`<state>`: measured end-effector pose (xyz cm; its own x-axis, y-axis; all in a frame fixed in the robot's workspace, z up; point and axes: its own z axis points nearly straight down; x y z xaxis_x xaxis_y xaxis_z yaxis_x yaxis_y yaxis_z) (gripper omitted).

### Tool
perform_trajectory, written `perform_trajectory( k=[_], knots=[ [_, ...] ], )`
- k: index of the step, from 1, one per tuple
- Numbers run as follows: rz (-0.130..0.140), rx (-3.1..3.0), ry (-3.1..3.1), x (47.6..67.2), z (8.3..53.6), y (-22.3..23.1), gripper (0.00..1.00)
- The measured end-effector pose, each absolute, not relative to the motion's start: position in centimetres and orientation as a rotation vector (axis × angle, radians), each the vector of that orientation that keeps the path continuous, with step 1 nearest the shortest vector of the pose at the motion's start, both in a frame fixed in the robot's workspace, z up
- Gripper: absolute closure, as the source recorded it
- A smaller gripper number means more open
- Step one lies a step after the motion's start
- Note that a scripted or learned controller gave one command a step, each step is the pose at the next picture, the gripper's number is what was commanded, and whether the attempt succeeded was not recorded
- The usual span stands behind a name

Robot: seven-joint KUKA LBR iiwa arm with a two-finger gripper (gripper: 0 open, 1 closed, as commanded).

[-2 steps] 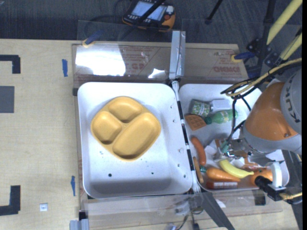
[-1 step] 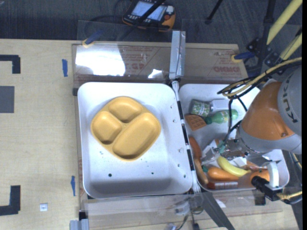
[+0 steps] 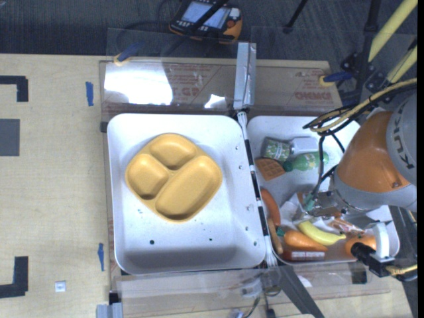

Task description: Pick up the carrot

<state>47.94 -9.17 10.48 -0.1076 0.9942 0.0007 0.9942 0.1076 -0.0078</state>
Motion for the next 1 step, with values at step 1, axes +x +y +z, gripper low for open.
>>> perform_trajectory(
  k=[1],
  knots=[
    [0.007,-1.896,-2.500,51.87,18.05,-7.41,1.00]
  ],
)
